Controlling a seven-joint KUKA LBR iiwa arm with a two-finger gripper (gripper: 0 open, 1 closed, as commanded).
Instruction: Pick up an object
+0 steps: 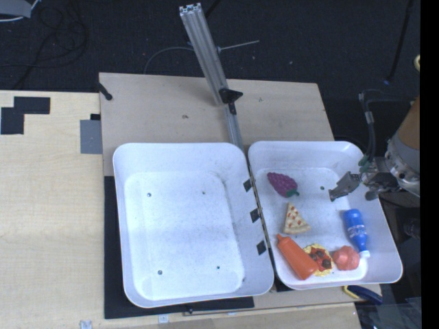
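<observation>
The right bin (312,149) holds several toy foods: a purple bunch of grapes (282,183), a pizza slice (295,220), a blue bottle (355,229), an orange carrot-like piece (296,258), a yellow and red piece (318,256) and a red round fruit (346,258). My gripper (357,189) reaches in from the right over the bin's upper right part. It sits just above the blue bottle and right of the grapes. Its fingers stand open with nothing between them.
The left bin (130,184) sits beside the right one, with black clips (252,214) along the shared edge. An aluminium post (208,50) slants up behind the bins. A small blue and yellow item (363,293) lies off the bin's front right corner.
</observation>
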